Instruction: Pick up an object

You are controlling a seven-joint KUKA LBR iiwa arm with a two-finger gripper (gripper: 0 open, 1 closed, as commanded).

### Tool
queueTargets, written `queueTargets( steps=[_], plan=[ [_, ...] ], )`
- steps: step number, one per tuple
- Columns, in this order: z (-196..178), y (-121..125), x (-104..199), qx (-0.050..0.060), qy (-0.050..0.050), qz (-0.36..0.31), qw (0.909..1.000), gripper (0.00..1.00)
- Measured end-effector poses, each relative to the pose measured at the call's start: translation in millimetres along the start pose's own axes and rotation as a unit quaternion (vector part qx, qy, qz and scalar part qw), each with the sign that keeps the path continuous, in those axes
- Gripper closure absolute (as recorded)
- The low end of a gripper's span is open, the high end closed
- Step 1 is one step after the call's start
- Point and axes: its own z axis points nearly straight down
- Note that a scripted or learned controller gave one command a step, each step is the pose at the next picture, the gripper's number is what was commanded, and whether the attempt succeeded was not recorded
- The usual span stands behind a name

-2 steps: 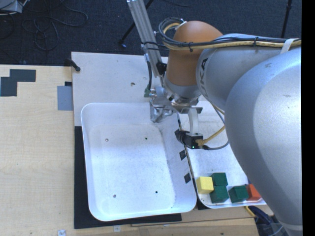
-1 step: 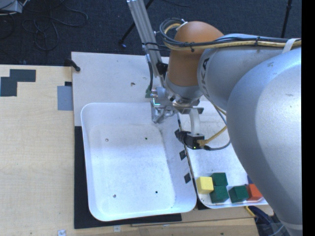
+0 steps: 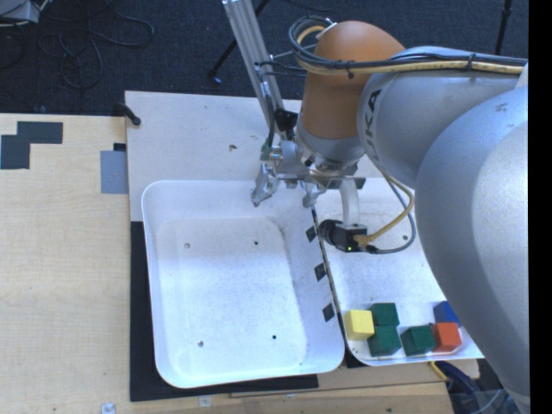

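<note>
Pincer (image 3: 285, 194) hung released, gripping nothing, over left bin's (image 3: 172, 231) far rim. Blocks (image 3: 397, 328) sat well apart in right bin (image 3: 388, 270); closing there risked empty grasp.

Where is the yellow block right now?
The yellow block sits in the right-hand bin, near the bottom of the camera view. It is at the left end of the cluster of blocks, right beside a green block and close to the divider between the bins.
</note>
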Motion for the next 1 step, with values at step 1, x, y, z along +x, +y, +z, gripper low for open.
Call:
queueTargets(
  steps=[1],
  plan=[
    [16.5, -50.2, -1.7, 0.004, 0.0, 0.004, 1.0, 0.0]
  ],
)
